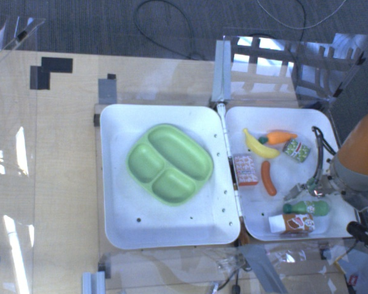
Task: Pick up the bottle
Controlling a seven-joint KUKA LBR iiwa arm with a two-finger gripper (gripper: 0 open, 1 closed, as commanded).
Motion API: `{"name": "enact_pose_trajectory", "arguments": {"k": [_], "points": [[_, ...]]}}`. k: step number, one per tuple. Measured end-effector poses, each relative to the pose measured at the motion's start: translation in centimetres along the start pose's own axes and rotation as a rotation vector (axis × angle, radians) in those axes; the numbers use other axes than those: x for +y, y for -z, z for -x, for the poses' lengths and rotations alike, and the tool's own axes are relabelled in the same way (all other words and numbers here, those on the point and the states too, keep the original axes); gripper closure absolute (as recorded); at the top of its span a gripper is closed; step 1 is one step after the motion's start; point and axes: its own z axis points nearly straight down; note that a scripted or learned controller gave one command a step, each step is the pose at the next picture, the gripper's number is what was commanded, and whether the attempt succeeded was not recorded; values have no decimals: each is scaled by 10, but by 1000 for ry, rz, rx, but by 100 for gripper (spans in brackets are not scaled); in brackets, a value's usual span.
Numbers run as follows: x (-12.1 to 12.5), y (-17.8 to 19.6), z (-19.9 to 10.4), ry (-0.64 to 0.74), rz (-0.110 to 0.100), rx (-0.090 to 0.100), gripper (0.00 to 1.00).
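Down in the right bin (340, 225), near its front edge: green bottle (308, 208) lying on its side, just behind an orange-labelled tube (292, 223). Directly above the bottle, jaws (305, 190) hovering, apparently released, nothing between them. Further back: banana (259, 146), carrot (279, 137), sausage (268, 178), small can (296, 150). Left bin (116, 225) carrying a green divided plate (170, 163).

My arm (360, 155) reaches in from the right, orange band above the grey wrist, and my gripper (302, 190) hangs low with its metal fingers (292, 193) pointing left.
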Motion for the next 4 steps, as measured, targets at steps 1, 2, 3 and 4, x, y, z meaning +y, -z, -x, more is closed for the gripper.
{"name": "enact_pose_trajectory", "arguments": {"k": [1,2,3,4], "points": [[-2,-1,16,-157,-2,8,0],[-5,2,16,-193,-9,8,0],[-2,16,-8,-155,-12,8,0],[-3,0,4,-187,-8,8,0]]}}
